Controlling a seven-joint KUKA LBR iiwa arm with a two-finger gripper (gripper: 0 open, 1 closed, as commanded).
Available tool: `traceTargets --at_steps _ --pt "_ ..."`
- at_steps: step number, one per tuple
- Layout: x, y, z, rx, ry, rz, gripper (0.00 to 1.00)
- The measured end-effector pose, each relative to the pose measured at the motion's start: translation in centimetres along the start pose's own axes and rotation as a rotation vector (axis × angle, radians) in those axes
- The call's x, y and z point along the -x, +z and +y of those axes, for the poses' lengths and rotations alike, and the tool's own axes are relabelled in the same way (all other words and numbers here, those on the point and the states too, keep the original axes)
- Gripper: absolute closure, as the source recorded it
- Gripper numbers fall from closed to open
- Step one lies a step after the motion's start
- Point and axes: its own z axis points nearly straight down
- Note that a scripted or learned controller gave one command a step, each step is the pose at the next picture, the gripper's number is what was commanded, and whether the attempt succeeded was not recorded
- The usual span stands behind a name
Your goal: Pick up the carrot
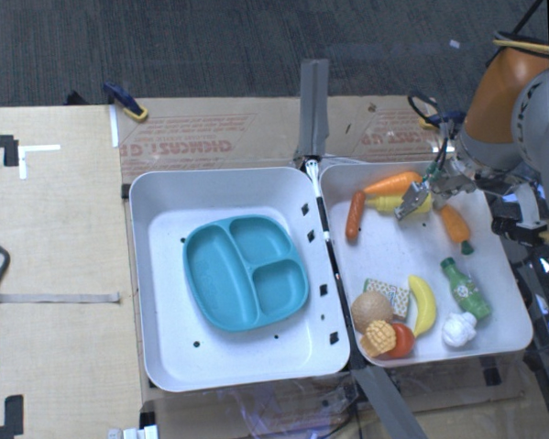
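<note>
The carrot (392,183) lay in the right bin (498,276), close to its far edge, long axis running roughly parallel to that edge. It appeared to be a toy piece: likely light, rigid and smooth-skinned, so prone to slip or roll under a pinch. The thick middle, taken across the narrow width, looked the safest place to grip.

The gripper (413,200) stood at the carrot's right end, directly over a yellow piece (390,203) lying just beside the carrot. Whether its fingers were spread or pressed together could not be told, and nothing was visibly held.

A red-orange sausage-shaped item (353,216) lay near the carrot's left end, by the bin's left wall. A second orange item (455,224) sat just right of the gripper and could be mistaken for the target. Toward the near edge sat a green bottle (465,289), a banana (423,304), a white object (458,329), and a cluster at the near-left corner.

The left bin (159,293) carried a blue divided plate (247,272).
</note>
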Motion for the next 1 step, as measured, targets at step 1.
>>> traceTargets --at_steps 1 --pt "0.9 -0.62 -0.84 -0.018 0.005 -0.01 1.0"
